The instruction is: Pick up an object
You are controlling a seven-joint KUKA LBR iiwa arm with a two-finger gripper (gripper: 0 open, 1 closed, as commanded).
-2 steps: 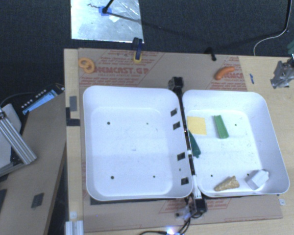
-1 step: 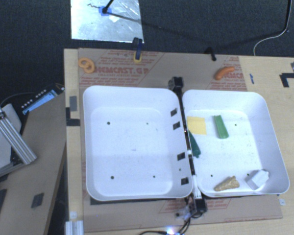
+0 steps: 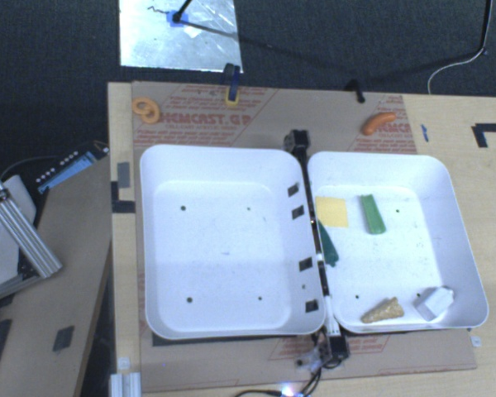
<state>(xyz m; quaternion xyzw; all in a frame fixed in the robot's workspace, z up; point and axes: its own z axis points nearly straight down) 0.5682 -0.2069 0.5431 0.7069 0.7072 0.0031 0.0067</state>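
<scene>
Far left, bare desk edge beside the board. On the board, left bin lying shallow and open — nothing to reach for inside, likely kept as the drop side. Up along the board's top edge, an orange ring and an orange sausage-shaped piece, both outside the bins, so poor candidates. Right bin holding every likely pick: dark green strip tucked against the dividing wall — awkward to close on; yellow square lying flat just beside it; green block apart in open floor, probably the easiest grasp; tan wedge and white block near the front rim. Gripper state: cannot tell — nothing of it to judge by.
</scene>
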